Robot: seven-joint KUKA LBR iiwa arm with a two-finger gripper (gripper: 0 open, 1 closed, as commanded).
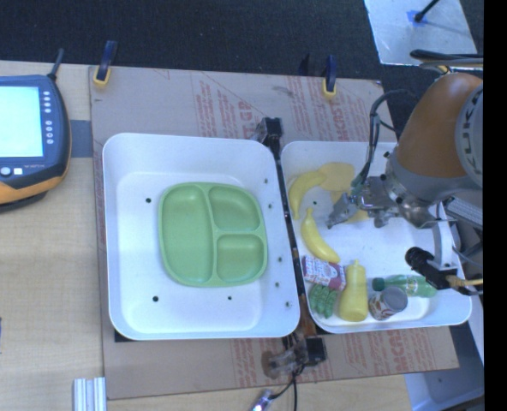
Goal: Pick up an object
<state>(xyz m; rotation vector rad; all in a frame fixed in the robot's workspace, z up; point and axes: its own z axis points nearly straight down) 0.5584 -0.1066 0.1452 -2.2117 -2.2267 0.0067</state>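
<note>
The grey arm with its orange band (pixel 438 131) reaches in from the right over the right bin (pixel 459 319). Its claw (pixel 346 211) hangs low in the far-left part of that bin, right by a pale yellow curved toy (pixel 318 181) and just far of a yellow banana (pixel 316 240). Whether the claw is spread or pressed together I cannot tell; nothing is plainly seen between its tips. Along the near side of the right bin lie a small red-and-white packet (pixel 319 271), a green item (pixel 323 299), a yellow squeeze bottle (pixel 354 293), a tin can (pixel 389 302) and a green bottle (pixel 412 285). The left bin (pixel 134 161) holds a green divided plate (pixel 211 233). A teach pendant (pixel 18 139) rests on the counter (pixel 39 315) at far left.
</note>
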